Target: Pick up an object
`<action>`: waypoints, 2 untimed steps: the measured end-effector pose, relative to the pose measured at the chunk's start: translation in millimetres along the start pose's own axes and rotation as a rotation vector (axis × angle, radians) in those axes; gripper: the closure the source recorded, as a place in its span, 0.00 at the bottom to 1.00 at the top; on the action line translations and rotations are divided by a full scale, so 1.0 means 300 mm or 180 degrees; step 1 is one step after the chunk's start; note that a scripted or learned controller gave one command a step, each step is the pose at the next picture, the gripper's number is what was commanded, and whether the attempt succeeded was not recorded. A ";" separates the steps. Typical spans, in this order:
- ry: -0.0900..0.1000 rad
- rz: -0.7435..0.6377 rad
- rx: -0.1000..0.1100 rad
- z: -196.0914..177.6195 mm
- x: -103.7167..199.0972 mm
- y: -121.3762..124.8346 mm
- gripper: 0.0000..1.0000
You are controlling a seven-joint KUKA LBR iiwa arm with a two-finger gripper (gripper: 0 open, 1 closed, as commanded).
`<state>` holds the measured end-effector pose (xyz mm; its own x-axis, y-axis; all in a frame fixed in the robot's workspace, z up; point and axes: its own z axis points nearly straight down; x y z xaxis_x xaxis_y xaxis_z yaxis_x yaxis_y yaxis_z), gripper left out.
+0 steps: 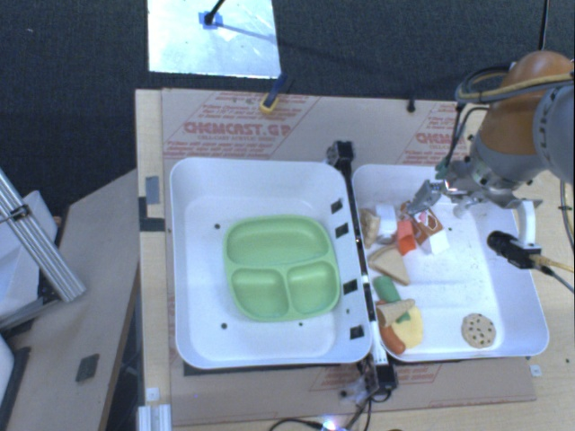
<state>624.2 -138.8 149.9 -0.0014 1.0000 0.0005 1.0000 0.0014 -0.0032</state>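
The right bin (pixel 512 303) holds several toy food pieces. A red and white carton (pixel 432 230) lies near its back, beside an orange block (pixel 406 238) and a small white piece (pixel 386 214). Toward the front lie a bread slice (pixel 390 264), a green piece (pixel 386 287), a yellow wedge (pixel 402 323) and a chocolate-chip cookie (pixel 479 330). My gripper (pixel 422 201) reaches in from the right and hangs just above and behind the carton. Nothing is visibly held.
The left bin (pixel 193 241) holds a green divided plate (pixel 278 268). A black divider (pixel 355 250) with clips runs between the two bins. A black part on a white bracket (pixel 508 248) juts from the arm over the right bin's right side.
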 end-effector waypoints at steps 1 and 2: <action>0.0000 0.0002 -0.0008 0.161 -0.013 -0.028 0.00; -0.0004 0.0000 -0.0013 0.218 -0.012 -0.025 0.00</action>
<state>616.4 -142.3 84.4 -0.0013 1.0000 -0.0007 1.0000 0.0013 0.0008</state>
